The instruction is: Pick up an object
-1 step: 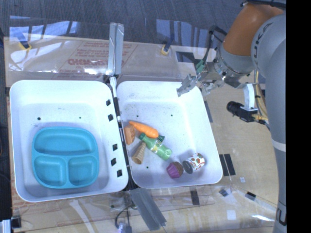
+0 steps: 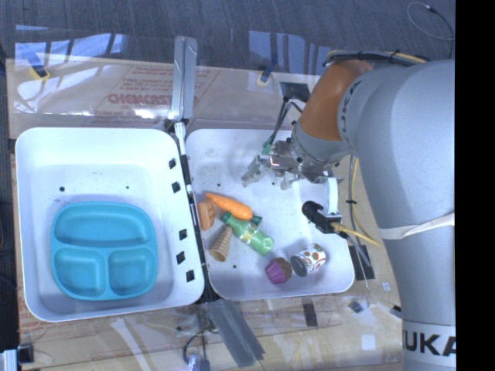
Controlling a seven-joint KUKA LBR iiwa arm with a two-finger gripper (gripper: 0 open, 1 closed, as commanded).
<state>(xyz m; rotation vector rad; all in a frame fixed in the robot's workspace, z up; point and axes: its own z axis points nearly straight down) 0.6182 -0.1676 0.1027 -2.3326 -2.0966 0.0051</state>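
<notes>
White plastic, two shallow bins side by side. The left bin (image 2: 31, 207) carries a blue divided tray (image 2: 104, 250) toward its six o'clock side. In the right bin (image 2: 232, 149), the gripper (image 2: 267, 168) hangs over bare floor near twelve o'clock, its fingers (image 2: 251, 175) spread apart with nothing between them. The toys lie well apart from it, from the bin's nine o'clock side to its five: an orange carrot (image 2: 229, 205), a green bottle (image 2: 247, 233), an ice-cream cone (image 2: 221, 243), a purple cup (image 2: 278, 270) and a patterned cup (image 2: 309, 259).
</notes>
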